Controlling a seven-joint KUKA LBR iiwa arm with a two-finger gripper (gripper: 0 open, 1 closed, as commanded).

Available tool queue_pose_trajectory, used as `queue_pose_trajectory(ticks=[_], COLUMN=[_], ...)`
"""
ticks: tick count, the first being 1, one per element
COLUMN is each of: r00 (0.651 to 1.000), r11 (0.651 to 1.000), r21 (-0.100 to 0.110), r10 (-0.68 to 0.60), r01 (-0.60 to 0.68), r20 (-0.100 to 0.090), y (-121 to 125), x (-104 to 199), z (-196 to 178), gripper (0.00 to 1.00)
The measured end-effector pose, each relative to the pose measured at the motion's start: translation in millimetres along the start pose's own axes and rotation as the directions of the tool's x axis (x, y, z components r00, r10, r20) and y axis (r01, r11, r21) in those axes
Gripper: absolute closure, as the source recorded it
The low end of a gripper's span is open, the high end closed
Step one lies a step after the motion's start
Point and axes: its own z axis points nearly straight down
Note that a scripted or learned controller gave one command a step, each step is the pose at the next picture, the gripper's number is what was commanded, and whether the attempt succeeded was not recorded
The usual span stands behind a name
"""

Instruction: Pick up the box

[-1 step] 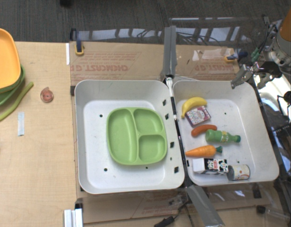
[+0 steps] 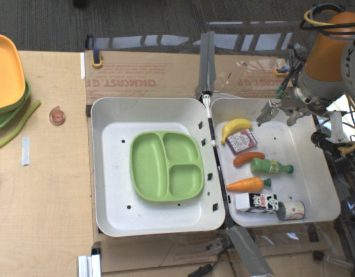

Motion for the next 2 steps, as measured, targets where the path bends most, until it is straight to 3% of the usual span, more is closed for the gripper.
queue_pose_trajectory(ticks=[1,2], r00=[1.0,0.987], r11=[1.0,0.987], r21=[-0.011,-0.015], r10=[0.021,-0.159], r01=[-0.021,0.159], r20=[0.0,0.006], y=[-20.2,27.8], x=[45.9,-28.2], z=[73.6,72.7], gripper=[0.0,0.0])
